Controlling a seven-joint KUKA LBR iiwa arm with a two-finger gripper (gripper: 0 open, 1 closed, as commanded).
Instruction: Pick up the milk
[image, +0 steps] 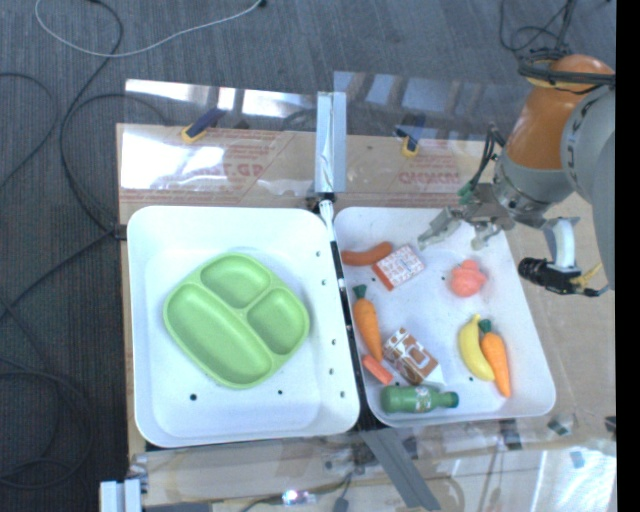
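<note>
1. Hand (458, 231) at the upper right of the frame, over the top edge of the right bin (541, 385), fingers spread wide with nothing between them; probably opened ready for a grasp not yet begun.
2. Milk (411, 356), taken to be the small brown-and-white carton, in the lower middle of the right bin, lying tilted; well apart from the hand, lower and further left in the frame.
3. Crowded on 3 sides: carrot (367, 326) just to its left, small red-orange piece (377, 370) at its lower left, green bottle (419, 400) lying on its side just below. Looks like loose scatter rather than deliberate order, so a tidy grip probably calls for coming down from above on the carton's freer right side.
4. Count in the right bin: 1 milk, 2 carrots (second carrot (497, 362) beside the banana (472, 348)), 1 banana, 1 green bottle, 1 sausage (367, 254), 1 red-and-white checked box (400, 266), 1 peach-coloured round fruit (466, 279), 1 red-orange piece.
5. Count elsewhere: 2 bins on the table (250, 160); in the left bin (140, 300), 1 green plate (236, 318) with 3 compartments, lying flat, well clear of the work.
</note>
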